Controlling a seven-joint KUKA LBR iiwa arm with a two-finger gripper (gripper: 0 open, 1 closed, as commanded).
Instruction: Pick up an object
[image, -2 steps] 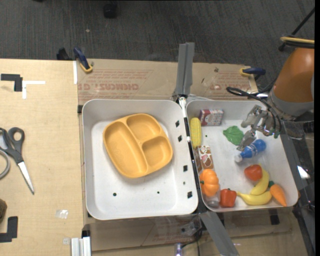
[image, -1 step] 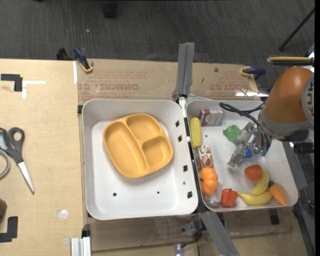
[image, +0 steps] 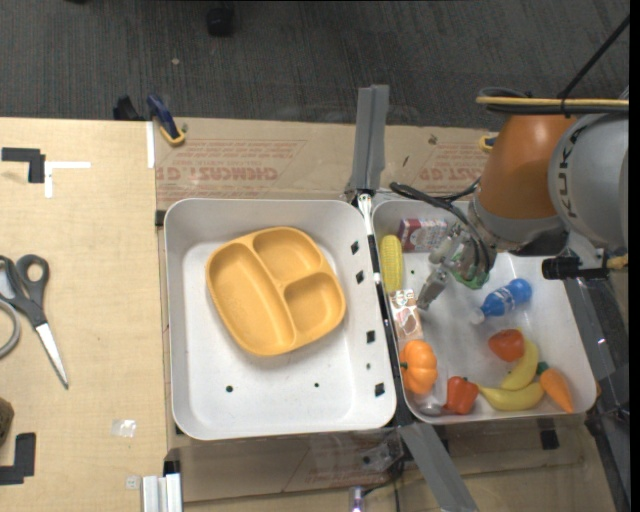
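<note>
Reaching in from the right, a grey KUKA arm (image: 560, 180) with an orange band holds its gripper (image: 440, 275) low over the upper part of the right bin (image: 575, 330), one of two shallow white bins side by side on the bench. Whether the tool is open or closed cannot be told from above, and nothing can be seen in its grasp. Part of the letters "KUKA" read vertically on the grey wrist housing.

Toy foods lie scattered in the right bin. A yellow corn cob (image: 391, 262) lies along the left wall, with a small printed packet (image: 406, 313) just below it and a small orange pumpkin (image: 419, 365) lower still. A pink-and-white carton (image: 424, 235) lies at the upper end, just beside the gripper; its print is too small to read. A blue bottle (image: 503, 299) lies to the gripper's right, a red-orange piece (image: 506, 345) beneath it. A banana (image: 515, 385), a red pepper (image: 460, 395) and a carrot (image: 557, 390) rest along the lower wall.

The left bin (image: 190, 330) carries a yellow divided plate (image: 275, 290) with three compartments. Beyond the bins a cardboard sheet (image: 250, 160) bears reddish printing, upside down and too faint to read. Scissors (image: 35, 310) lie at the far left of the bench.
</note>
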